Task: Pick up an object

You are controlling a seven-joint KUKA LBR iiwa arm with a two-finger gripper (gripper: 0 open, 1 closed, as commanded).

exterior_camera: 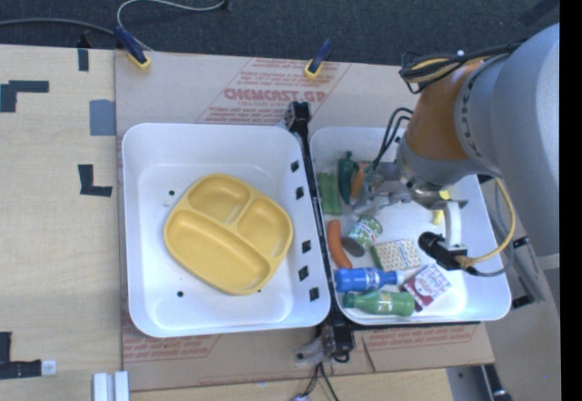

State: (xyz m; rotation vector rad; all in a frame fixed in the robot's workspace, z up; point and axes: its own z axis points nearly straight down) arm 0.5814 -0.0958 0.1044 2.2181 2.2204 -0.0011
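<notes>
1. Left bin [145, 208]: white and shallow, it held one yellow divided plate [228, 233], lying flat near the middle.
2. Right bin [486, 295]: white and shallow, it held a cluster of small items, all candidates for picking.
3. Blue bottle [366, 279]: lay on its side near the front of the right bin, with a green bottle [382, 303] just beside it toward the front edge.
4. Orange carrot-like piece [337, 244]: lay along the right bin's left wall.
5. Patterned packet [398, 255] and red-and-white packet [428, 285]: lay near the bottles.
6. Green items [346, 176]: sat at the back left of the right bin; too small to identify.
7. Gripper [371, 199]: reached down into the right bin among the green items. From where I stood I could not tell whether it was apart or together, nor whether it had anything.
8. Arm [441, 122]: grey with an orange band, it came in from the right above the right bin.
</notes>
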